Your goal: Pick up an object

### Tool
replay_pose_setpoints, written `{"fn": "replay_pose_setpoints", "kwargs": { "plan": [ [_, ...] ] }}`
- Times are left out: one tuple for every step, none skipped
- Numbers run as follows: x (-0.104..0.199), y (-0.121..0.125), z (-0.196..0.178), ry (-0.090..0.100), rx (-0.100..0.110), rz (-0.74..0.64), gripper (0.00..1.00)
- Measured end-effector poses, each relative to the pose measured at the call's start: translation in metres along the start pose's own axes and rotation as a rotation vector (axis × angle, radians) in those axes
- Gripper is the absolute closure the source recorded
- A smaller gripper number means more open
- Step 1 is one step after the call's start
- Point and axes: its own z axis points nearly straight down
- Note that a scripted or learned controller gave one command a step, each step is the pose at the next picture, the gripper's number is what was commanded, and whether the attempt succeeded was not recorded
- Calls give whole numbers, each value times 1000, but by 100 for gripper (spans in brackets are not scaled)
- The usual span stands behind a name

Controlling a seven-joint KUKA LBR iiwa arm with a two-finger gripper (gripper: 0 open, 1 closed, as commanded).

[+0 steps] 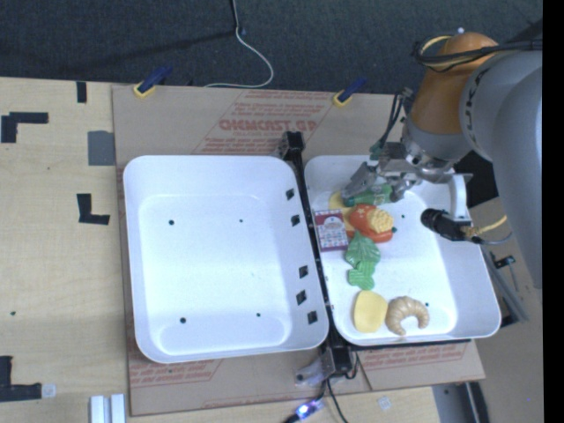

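Observation:
My gripper [370,185] hangs over the far middle of the right bin [467,298], just above a heap of toy food. Below it lie a red and yellow toy [372,221] and a small red box [331,231]. A green leafy piece [361,260] sits nearer the front. At the front of the bin rest a yellow lemon-like piece [370,310] and a tan croissant [407,314]. Nothing shows between the fingers from this angle.
The left bin [211,254] stands beside the right one, divided by a black hinge strip [304,236]. Both bins rest on a cardboard sheet [247,122] on the wooden bench. A thin cable [251,51] runs across the dark floor behind.

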Motion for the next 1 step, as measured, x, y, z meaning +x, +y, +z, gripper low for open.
{"fn": "replay_pose_setpoints", "kwargs": {
  "plan": [
    [22, 19, 39, -7, -31, -1, 0]
  ]
}}
